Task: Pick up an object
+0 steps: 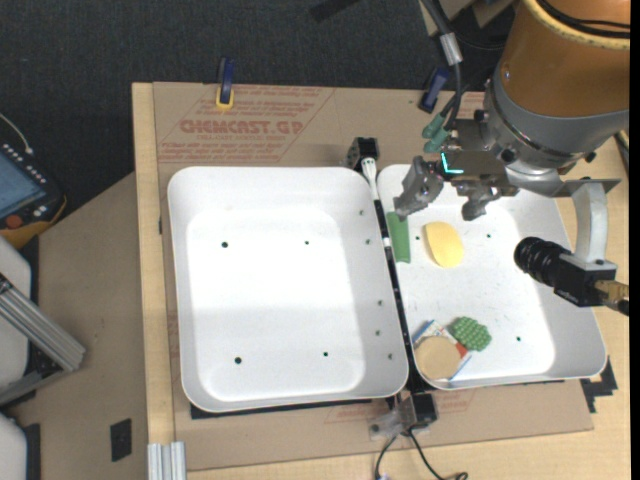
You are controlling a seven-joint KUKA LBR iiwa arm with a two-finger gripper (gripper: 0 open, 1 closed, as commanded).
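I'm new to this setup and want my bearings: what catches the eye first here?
The grey and orange arm looms over the right bin, its gripper open over a yellow lump. A green stick lies by that bin's left wall; a green nubbly piece sits near its front edge.

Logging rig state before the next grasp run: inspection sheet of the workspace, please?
Surface: left bin and right bin, white, on a cardboard sheet.
Job's things: yellow oval, green stick, green scrubber, tan disc, all in the right bin.
Clutter: nothing seen.
Grippers: gripper open, holding nothing, near the yellow oval.
Cables: black cables along the arm; loose cable at the front edge.
Surroundings: dark carpet; blue clamp at the cardboard's far edge.
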